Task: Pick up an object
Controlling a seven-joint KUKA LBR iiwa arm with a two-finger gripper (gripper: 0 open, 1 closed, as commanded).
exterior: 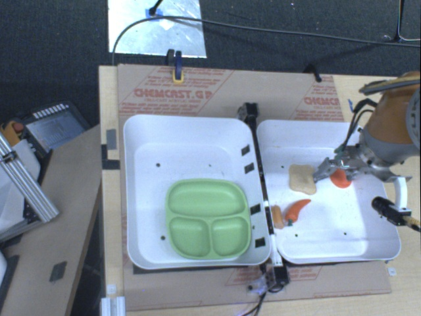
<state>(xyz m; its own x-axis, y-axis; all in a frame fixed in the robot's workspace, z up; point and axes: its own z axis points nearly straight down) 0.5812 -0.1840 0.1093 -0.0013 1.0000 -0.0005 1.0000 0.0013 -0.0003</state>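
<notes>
The right bin (368,242) holds four loose things. One small red-orange round piece (341,180) lies toward its right side, just at the gripper's (331,170) tip. One pale tan, bread-like piece (303,178) sits just left of that, near the middle of the bin. One orange-red, carrot-shaped piece (297,208) lies below the tan one, pointing down-left, and one small brownish piece (277,216) rests against the bin's left wall beside it.

The gripper reaches in from the right, low over the bin, its grey fingers ending between the tan piece and the red round piece. It looks to touch or overlap the round piece, but the metal parts blur together and the spread of the jaws cannot be told, nor whether anything sits between them.

The left bin (151,143) holds one green tray (207,217) with three compartments, well apart from the gripper. A black divider with clips (253,170) runs between the two bins.
</notes>
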